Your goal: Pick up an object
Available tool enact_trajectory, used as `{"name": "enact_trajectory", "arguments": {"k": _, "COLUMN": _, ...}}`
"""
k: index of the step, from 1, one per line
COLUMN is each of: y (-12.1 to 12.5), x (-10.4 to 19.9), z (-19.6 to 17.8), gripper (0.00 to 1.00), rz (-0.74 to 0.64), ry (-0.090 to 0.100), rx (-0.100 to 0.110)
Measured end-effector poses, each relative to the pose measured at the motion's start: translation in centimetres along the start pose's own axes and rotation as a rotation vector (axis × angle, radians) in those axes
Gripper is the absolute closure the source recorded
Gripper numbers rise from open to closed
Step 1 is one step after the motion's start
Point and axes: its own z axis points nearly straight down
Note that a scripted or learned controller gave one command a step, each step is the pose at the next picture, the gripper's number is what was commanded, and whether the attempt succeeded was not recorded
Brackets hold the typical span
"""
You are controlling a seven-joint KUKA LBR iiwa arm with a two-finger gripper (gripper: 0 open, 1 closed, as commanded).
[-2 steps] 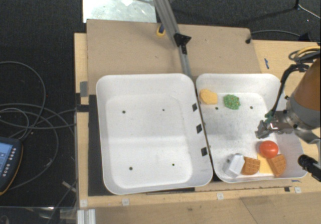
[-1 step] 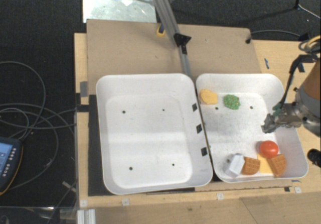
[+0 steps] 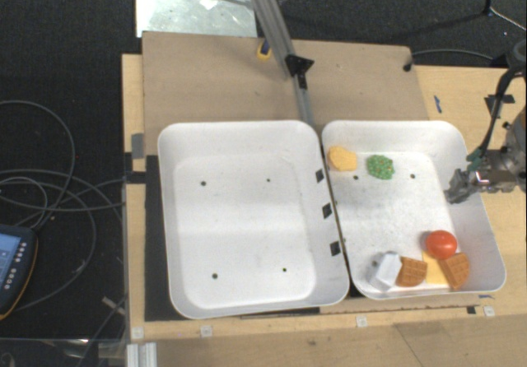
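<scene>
The right bin (image 3: 461, 139) holds a yellow lump (image 3: 342, 160) and a green knobbly ball (image 3: 380, 166) near its far edge. A red ball (image 3: 441, 243), two orange waffle-patterned pieces (image 3: 455, 269) and a white block (image 3: 384, 270) cluster at its near right corner. The gripper (image 3: 458, 189) hangs at the bin's right edge; its state cannot be determined.

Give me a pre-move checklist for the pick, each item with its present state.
1. Objects lie in the right bin: ok; all are there.
2. A target stands apart from the others: ok; the green object has bare floor around it, with the yellow object beside it.
3. Near-corner cluster separable: not ok; the red ball, orange pieces and white object crowd together.
4. Gripper position: ok; at the bin's right rim.
5. Finger opening: cannot tell.
6. Nothing already held: cannot tell.
</scene>
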Motion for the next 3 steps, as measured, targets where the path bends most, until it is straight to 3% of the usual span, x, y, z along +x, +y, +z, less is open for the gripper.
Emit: {"name": "enact_trajectory", "arguments": {"k": 3, "y": 4.3, "x": 15.6, "z": 1.9, "gripper": 1.00, "rz": -0.005, "ry": 0.004, "rx": 0.007}}
